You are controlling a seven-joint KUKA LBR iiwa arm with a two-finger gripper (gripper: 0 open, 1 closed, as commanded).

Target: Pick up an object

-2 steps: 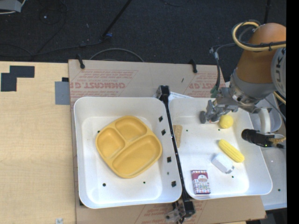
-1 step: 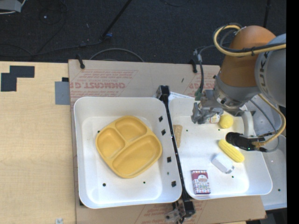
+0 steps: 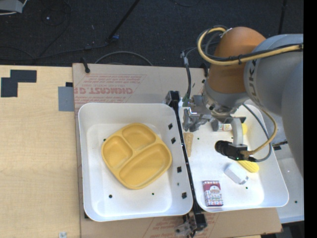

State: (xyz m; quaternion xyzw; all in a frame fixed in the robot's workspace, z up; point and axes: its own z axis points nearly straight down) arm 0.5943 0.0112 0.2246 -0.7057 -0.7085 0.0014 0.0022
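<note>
Camera view: my claw (image 3: pixel 191 119) is low over the right bin (image 3: pixel 265 185), at its far left corner, tight to the wall shared with the left bin (image 3: pixel 99 195). I can't tell if the claw is apart or together; the wrist hides it, and nothing shows as held. Nearest candidate is a small tan piece (image 3: pixel 188 143), just on the near side of the claw along that same left wall; I can't tell if they touch. Further out in the right bin, a pale capsule-shaped thing (image 3: pixel 236 173) and a yellow thing (image 3: pixel 251 166) lie just beside each other toward the right side, and a red-and-white box (image 3: pixel 212 193) lies flat at the near edge. The left bin holds a yellow divided plate (image 3: pixel 137 155) about mid-floor, well apart from me. My read on progress: approach done and the claw is down at bin level, but there's no confirmed grasp and no lift, so the pick itself is all left to do.
</note>
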